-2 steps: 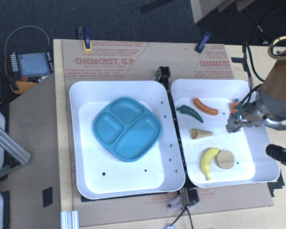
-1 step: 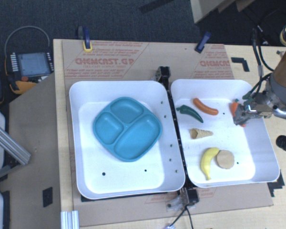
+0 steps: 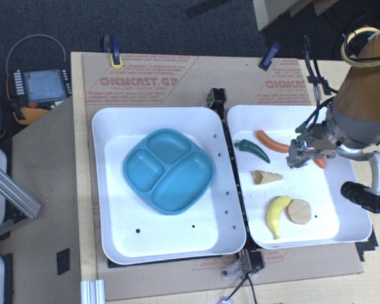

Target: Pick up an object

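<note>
The left white bin [image 3: 107,189] held a blue, three-compartment plastic plate [image 3: 169,170], lying flat near its middle. In the right white bin [image 3: 342,230], from left to right, lay a dark green toy pepper [image 3: 251,149], an orange carrot-shaped toy [image 3: 272,142] touching or just beside the pepper's far end, a tan wedge-shaped piece [image 3: 266,177], a yellow toy banana [image 3: 277,215] and a round tan disc [image 3: 299,211] touching the banana's right side. The gripper [image 3: 304,152] of the grey arm with its orange band [image 3: 366,84] hung over the right part of this bin, just right of the carrot-shaped toy's right end; a small orange-red fragment [image 3: 320,163] showed beside it. Whether the pincer was released or clenched could not be told, and nothing was visibly held. The step in hand appeared to be the approach to a grasp, probably on the carrot-shaped toy. The next move would call for centring over that toy and descending without striking the bin floor.
</note>
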Tool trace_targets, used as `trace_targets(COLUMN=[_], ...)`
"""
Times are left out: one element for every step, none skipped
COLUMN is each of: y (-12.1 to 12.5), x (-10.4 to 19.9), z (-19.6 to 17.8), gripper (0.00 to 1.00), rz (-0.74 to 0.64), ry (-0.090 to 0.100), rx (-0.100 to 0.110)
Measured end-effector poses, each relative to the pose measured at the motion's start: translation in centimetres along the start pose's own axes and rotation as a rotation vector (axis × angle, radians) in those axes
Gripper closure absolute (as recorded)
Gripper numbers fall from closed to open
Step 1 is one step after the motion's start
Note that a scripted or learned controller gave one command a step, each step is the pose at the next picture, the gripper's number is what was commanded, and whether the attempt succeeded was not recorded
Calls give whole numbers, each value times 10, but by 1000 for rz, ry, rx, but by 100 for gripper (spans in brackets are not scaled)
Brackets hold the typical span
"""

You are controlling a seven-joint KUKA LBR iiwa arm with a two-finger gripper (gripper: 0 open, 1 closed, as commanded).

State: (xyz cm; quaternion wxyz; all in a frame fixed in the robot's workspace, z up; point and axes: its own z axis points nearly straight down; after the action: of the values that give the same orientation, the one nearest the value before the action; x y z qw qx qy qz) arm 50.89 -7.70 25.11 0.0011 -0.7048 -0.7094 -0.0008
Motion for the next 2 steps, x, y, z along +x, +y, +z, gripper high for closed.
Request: trace_targets(y=[-6,-10], x=[52,105], z=[-3,17], gripper=[100,100], rz=[0,0], ry=[0,0], rx=[1,4])
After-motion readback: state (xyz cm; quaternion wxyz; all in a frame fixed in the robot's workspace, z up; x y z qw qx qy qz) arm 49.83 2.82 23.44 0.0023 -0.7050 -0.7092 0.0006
